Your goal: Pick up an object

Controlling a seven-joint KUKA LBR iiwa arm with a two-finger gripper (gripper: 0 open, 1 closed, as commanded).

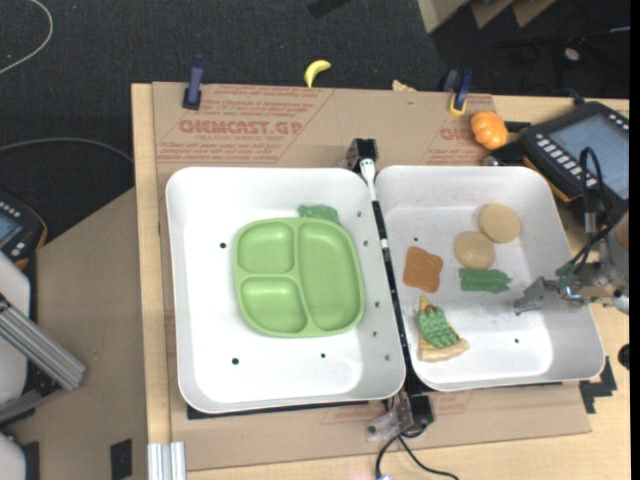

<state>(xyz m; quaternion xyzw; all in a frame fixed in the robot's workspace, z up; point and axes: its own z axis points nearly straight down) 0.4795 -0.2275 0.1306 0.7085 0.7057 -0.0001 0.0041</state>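
My gripper sits low at 3 o'clock in the right white bin; jaws' spread: cannot tell. Nearest target, flat green leafy piece, lies toward 9 o'clock. Centre over it, descend straight.

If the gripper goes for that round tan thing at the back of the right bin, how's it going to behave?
The round tan piece looks domed and smooth, so it may slip from a pinch or skid across the right bin. It seems small, likely light. It sits close to a second tan piece, which could get nudged.

Probably a robotics lab: a clamped cardboard-covered bench, a teach pendant, loose cables on the floor.
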